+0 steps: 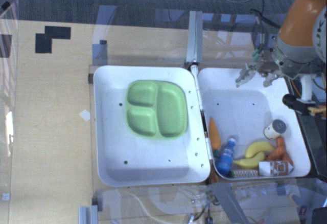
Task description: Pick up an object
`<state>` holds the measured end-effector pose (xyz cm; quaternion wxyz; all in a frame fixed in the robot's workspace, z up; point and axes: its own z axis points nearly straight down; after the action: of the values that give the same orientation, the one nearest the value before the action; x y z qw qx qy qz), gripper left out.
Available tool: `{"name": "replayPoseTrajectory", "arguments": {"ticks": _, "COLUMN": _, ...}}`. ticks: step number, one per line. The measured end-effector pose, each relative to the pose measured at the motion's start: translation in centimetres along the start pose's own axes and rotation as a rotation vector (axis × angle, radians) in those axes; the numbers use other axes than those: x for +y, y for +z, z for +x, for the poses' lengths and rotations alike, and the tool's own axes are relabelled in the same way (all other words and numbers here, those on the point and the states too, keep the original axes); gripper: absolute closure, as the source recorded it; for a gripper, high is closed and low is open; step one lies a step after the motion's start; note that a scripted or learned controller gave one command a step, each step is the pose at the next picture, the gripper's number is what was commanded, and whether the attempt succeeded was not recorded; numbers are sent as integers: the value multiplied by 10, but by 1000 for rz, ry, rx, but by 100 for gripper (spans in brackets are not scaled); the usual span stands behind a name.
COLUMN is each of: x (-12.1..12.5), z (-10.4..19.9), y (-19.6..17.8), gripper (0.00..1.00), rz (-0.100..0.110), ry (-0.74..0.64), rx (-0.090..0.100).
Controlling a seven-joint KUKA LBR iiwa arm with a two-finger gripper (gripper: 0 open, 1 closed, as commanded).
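Gripper [255, 73] open, holding nothing, above right bin [240, 103]; banana [256, 149] light, soft, curved; pinch mid-body, gently.

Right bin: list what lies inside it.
The right bin holds a carrot, blue bottle, banana, white bottle, an orange item and a capped container. Anything beneath them is covered.

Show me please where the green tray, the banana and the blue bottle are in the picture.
green tray [156, 109]: camera view, on the ridge between its compartments.
banana [257, 149]: camera view, on the middle of its yellow curve.
blue bottle [225, 158]: camera view, on its body below the cap.
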<state>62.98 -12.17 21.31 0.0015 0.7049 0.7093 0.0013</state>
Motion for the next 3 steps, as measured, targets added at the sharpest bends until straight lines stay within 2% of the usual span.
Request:
{"name": "replayPoseTrajectory", "arguments": {"ticks": 1, "x": -65, "z": 21, "y": 71, "gripper": 0, "rz": 1, "ry": -86, "rx": 0}}
{"name": "replayPoseTrajectory", "arguments": {"ticks": 2, "x": -68, "z": -79, "y": 50, "gripper": 0, "rz": -2, "ry": -176, "rx": -3}}
{"name": "replayPoseTrajectory", "arguments": {"ticks": 3, "x": -118, "z": -86, "y": 72, "gripper": 0, "rz": -27, "ry": -264, "rx": -17}}
